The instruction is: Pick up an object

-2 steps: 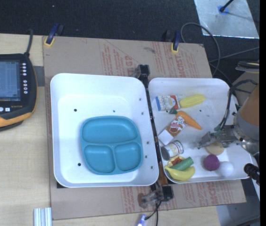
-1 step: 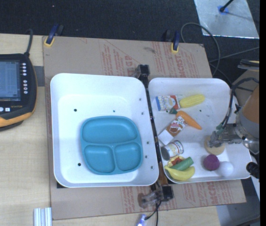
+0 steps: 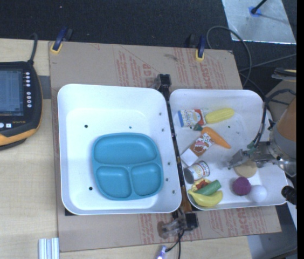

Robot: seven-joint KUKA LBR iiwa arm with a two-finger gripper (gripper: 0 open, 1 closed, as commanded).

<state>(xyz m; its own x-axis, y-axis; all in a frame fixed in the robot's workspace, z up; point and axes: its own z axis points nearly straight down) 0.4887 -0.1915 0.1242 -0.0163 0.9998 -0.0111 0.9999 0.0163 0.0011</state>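
The right bin (image 3: 216, 97) holds several toy foods: a yellow corn cob (image 3: 219, 115), an orange carrot (image 3: 215, 137), a purple ball (image 3: 241, 186), a white ball (image 3: 260, 193), a banana (image 3: 206, 199) and a small can (image 3: 199, 170). A tan rounded piece (image 3: 245, 171) lies near the bin's right side. My gripper (image 3: 242, 159) reaches in from the right and hangs just over the tan piece's upper edge. Nothing can be made out in its grasp.
The left bin (image 3: 76, 107) bears a blue divided plate (image 3: 126, 165). A printed pouch (image 3: 190, 117), a small packet (image 3: 202, 144) and a white block (image 3: 188, 157) lie by the right bin's left wall. A tablet (image 3: 4, 99) rests at the far left of the bench.
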